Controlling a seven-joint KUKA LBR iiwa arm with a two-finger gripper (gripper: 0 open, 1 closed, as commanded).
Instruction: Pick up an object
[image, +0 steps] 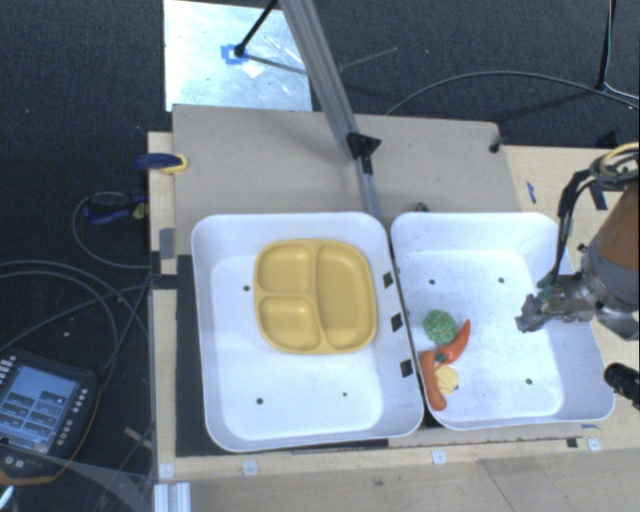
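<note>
Nothing is picked yet: the gripper hangs near the right bin's right wall, its grasp unreadable, while the broccoli, red pepper and carrot lie untouched by its left wall.

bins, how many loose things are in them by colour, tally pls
Yellow: 2, the divided plate in the left bin and a small yellow piece in the right bin
Green: 1, the broccoli-like piece
Orange-red: 2, the chili pepper and the carrot
Total: 5
</note>
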